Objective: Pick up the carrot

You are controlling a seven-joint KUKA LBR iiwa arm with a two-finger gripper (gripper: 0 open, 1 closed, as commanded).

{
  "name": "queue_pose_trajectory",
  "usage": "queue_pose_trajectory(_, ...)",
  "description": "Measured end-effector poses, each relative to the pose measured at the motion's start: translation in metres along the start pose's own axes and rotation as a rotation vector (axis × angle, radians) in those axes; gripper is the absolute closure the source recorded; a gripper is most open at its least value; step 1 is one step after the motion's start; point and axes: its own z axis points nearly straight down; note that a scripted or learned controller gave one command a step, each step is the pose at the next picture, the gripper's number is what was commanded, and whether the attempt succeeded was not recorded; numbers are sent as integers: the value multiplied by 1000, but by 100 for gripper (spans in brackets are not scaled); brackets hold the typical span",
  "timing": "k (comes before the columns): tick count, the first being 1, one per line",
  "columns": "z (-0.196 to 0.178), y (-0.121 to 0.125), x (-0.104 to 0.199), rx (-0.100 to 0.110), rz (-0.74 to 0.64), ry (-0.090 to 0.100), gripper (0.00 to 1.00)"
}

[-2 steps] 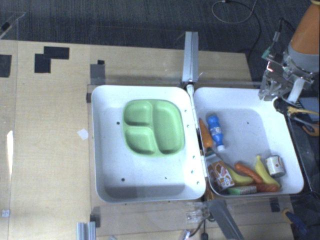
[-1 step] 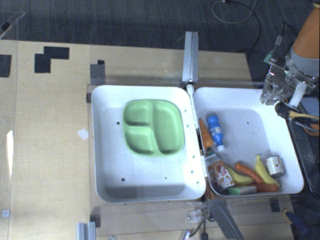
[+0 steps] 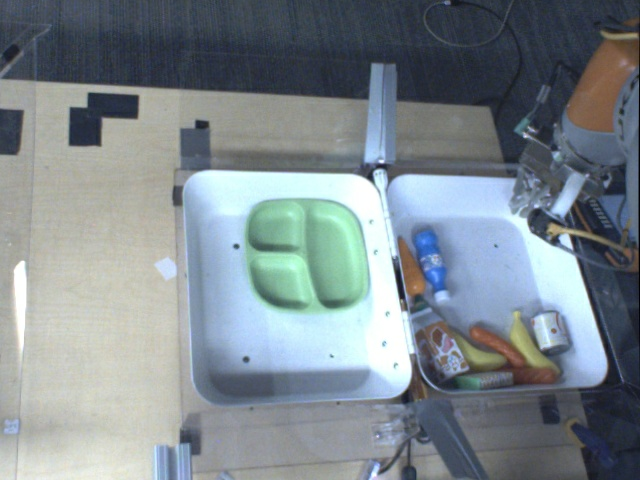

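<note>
Tapered smooth orange carrot [image 3: 411,270] lies against right bin's [image 3: 500,230] glossy white wall.

Wooden bench [image 3: 90,298] bearing two white bins [image 3: 205,298].

arm [image 3: 600,98]: enters from right, orange band up | gripper [image 3: 535,200]: low, pointing down-left

No legible txt or labels anywhere.
</note>
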Motion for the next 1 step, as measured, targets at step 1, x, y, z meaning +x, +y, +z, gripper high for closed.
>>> queue_pose_trajectory(1, -45, -38, -23, -1, -25, 1, 100)
